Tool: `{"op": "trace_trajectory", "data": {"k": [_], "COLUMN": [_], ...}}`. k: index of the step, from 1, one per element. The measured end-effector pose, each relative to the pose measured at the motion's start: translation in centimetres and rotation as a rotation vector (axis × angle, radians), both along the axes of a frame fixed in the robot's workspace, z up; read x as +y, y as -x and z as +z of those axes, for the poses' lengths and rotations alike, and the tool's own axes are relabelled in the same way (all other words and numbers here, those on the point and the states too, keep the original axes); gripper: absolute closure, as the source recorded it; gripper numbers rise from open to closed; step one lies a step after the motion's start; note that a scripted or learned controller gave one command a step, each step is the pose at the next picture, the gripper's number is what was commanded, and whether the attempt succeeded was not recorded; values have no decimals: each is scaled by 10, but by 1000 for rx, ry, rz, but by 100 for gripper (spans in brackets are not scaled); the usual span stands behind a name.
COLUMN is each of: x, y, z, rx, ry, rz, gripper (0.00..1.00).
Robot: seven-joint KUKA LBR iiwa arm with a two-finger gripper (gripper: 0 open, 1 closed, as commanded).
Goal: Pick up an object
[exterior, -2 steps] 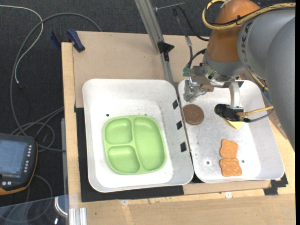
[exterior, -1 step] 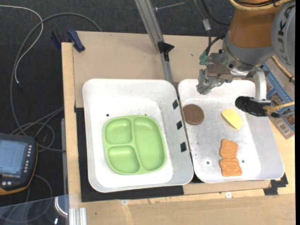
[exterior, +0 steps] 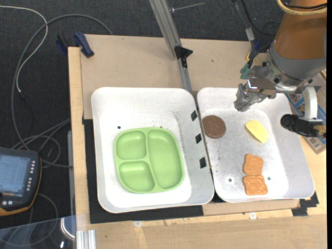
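The right bin [exterior: 290,191] holds a brown round disc [exterior: 213,126] at its left side, a yellow wedge [exterior: 257,130] in the middle, and two orange pieces [exterior: 254,174] one behind the other near the front. My gripper [exterior: 243,105] hangs over the back of the right bin, above and between the brown disc and the yellow wedge, a little behind both. Nothing shows between its fingers.
The left bin [exterior: 104,139] holds a green three-compartment tray [exterior: 149,160]. A metal pole [exterior: 168,25] slants up from between the bins at the back. A black fitting [exterior: 298,123] sits at the right bin's right rim. Cables lie on the floor at the left.
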State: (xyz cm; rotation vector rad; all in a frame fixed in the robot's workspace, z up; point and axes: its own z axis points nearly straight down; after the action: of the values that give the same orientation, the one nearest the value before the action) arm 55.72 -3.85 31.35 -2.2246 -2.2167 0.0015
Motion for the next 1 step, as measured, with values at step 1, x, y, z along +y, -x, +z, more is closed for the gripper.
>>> {"op": "trace_trajectory", "data": {"k": [1], "x": [2], "y": [-1], "z": [-1], "rx": [1], "ry": [0], "rz": [4], "gripper": [0]}}
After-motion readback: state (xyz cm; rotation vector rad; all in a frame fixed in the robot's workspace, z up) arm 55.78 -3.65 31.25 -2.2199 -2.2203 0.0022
